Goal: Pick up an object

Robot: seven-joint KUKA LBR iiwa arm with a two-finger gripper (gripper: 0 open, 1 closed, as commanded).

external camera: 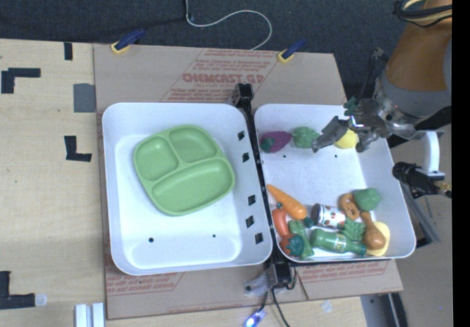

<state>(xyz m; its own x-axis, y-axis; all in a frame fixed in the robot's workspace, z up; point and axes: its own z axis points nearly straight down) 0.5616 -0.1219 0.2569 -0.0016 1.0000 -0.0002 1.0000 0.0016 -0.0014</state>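
On the far left we see the wooden bench [44,193], and on it a sheet of cardboard [213,72] with red print, clipped at its top edge. On that sits the left bin [125,245], and in it a green divided plate [184,168] lying flat, a little above the bin's middle.

Moving across the black divider [251,171] we come to the right bin [330,178]. Near its top left lies a purple vegetable [275,141], and just beside it a green, bumpy piece [304,136]. Next comes a yellow toy [346,139], and here we find the gripper [339,132] right at it: one dark finger [324,137] slants down on the toy's left, the rest of the hand sits on its right. The fingers look spread, standing either side of the yellow toy, but we cannot tell whether they actually press on it.

Lower in the bin we pass an orange carrot [287,202], then a heap: a green bottle [336,242], a small figure [328,216], a brown ring [349,207], a green lump [366,198] and an orange pear shape [377,236].

On the right the arm [422,61] reaches in, orange band above grey wrist.
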